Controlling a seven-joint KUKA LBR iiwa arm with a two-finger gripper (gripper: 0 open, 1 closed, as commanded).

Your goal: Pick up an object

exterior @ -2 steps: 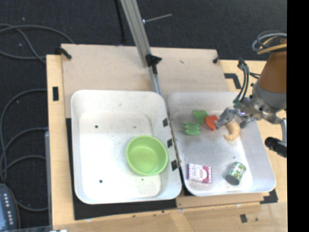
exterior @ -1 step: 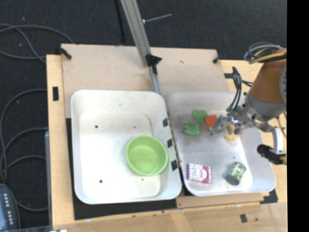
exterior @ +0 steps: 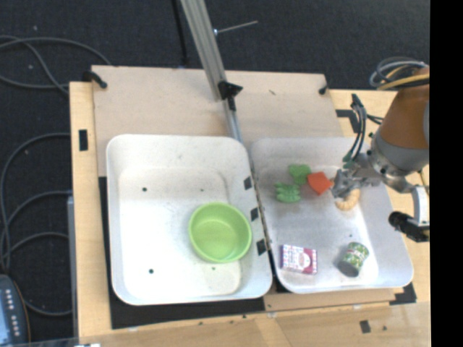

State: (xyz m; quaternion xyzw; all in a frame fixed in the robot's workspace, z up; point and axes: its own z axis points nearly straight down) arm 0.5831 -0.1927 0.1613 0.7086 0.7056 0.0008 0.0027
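We see the worktop (exterior: 166, 100), a pale board with a bare strip behind the two white bins. The left bin (exterior: 145, 172) is the larger; most of its floor lies open, with only a green bowl (exterior: 220, 232) sitting near its front right corner, close to the wall it shares with its neighbour. The right bin (exterior: 394, 266) is more crowded: its back left corner and a patch of floor in the middle are free, while things sit along the centre and the front edge. The arm (exterior: 406, 132) comes in over this bin's right rim. A slanted metal post (exterior: 206, 38) rises from the back, between the bins. Next in size, a purple-and-white packet (exterior: 299, 259) lies near the front rim, and a green-patterned can (exterior: 354, 257) lies to its right. Two green pieces (exterior: 292, 183) sit beside a red block (exterior: 318, 183). The tool (exterior: 346, 189) hangs just right of the block, over a small tan object (exterior: 347, 202); we cannot tell how it is set.
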